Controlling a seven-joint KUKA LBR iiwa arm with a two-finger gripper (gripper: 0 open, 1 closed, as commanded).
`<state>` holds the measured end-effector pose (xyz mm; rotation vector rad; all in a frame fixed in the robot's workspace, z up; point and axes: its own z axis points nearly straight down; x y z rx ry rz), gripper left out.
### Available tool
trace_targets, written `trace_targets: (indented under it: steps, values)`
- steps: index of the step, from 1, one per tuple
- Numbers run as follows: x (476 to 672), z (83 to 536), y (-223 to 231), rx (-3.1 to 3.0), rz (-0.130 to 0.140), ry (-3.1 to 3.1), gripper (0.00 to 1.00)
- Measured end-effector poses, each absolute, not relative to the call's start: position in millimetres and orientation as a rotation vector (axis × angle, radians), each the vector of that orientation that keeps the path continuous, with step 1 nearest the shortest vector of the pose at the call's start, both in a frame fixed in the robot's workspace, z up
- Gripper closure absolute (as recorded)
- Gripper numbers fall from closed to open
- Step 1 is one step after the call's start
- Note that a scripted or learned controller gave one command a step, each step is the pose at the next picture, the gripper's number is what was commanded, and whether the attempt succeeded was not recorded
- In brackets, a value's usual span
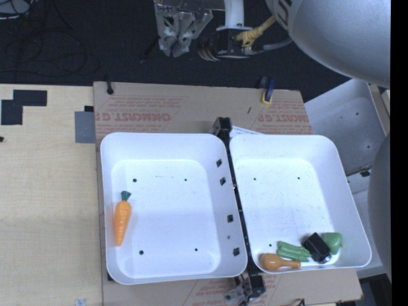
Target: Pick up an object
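So the pincer (182,34) hangs up top past both bins, can't tell its state. Carrot (122,217) lies down-left of it in the left bin (159,146), long axis running near-far.

Even overhead light, bright on the white bins (162,146) with only soft shadows along their inner walls, dim dark background up top, the near arm (344,24) large, blurred and slightly blown out, bin contents reasonably sharp, overall mild graininess.
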<state>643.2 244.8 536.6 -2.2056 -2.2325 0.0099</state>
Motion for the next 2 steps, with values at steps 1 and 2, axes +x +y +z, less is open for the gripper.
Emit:
trace_targets:
  steps: [1, 2]
  values:
    - [643.2, 536.6, 244.8, -2.205, 0.010, -2.233, 1.00]
    - [643.2, 536.5, 244.8, -2.204, 0.010, -2.234, 1.00]
